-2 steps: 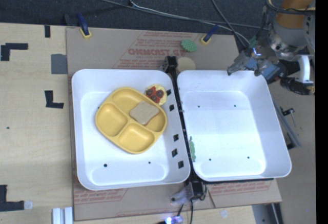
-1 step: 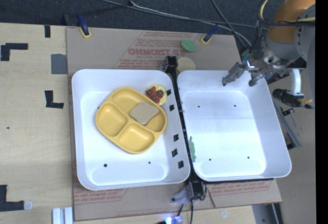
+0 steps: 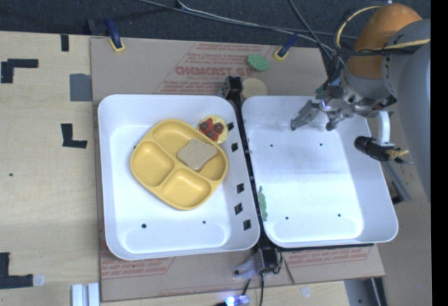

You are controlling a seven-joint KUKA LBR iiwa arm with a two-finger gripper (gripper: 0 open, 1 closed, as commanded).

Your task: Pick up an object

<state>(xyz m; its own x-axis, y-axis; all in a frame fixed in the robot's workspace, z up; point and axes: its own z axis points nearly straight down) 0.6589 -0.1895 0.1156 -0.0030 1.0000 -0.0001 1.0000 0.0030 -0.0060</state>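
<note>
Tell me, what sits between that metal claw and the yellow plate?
In the camera view, between the end effector and the yellow divided plastic plate lie bare white bin floor and the black-clipped bin rims.

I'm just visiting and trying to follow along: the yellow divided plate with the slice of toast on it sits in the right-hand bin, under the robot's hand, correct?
Not quite. The camera view shows the yellow divided plate with the slice of toast on it in the left bin, not the right one. The robot's hand is over the right bin, away from the plate.
</note>
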